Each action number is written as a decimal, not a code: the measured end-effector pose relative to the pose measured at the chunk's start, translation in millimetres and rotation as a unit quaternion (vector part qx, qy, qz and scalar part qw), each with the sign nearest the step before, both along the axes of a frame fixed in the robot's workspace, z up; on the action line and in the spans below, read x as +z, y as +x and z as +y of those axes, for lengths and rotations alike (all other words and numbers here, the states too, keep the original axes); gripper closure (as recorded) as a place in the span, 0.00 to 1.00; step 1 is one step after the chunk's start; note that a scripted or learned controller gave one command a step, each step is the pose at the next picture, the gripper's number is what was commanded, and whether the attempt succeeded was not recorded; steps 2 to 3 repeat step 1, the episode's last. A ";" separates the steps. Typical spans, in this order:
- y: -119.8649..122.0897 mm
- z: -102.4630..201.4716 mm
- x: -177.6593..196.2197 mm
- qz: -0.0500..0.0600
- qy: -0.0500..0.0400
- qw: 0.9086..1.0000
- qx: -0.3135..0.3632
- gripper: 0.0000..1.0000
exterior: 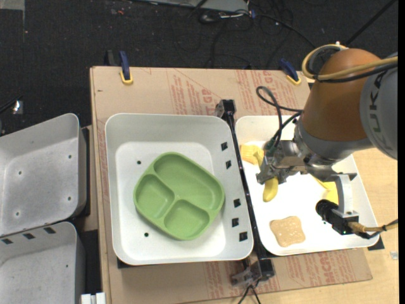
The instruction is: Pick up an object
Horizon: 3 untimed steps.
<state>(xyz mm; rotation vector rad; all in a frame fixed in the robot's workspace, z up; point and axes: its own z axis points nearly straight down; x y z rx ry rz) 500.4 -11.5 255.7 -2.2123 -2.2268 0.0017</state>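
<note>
In the right bin (361, 242), my gripper (271, 171) hangs low over its left part, directly above a small yellow banana-shaped piece (270, 191). The top of that piece sits at the gripper's tip, and I cannot make out whether it is gripped. A second yellow piece (252, 153) lies just up-left of the gripper by the bin's left wall. A third yellow piece (330, 183) peeks out from under the wrist on the right. A tan toast-like slice (288, 231) lies flat near the bin's front.
The left bin (120, 233) holds a green divided plate (179, 196) lying flat. The orange and grey arm (345, 100) covers the right bin's back right part. White lids (38, 170) lie off the bench at the left.
</note>
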 end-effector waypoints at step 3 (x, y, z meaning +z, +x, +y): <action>-11.0 55.6 -20.8 0.000 0.000 1.000 0.001 1.00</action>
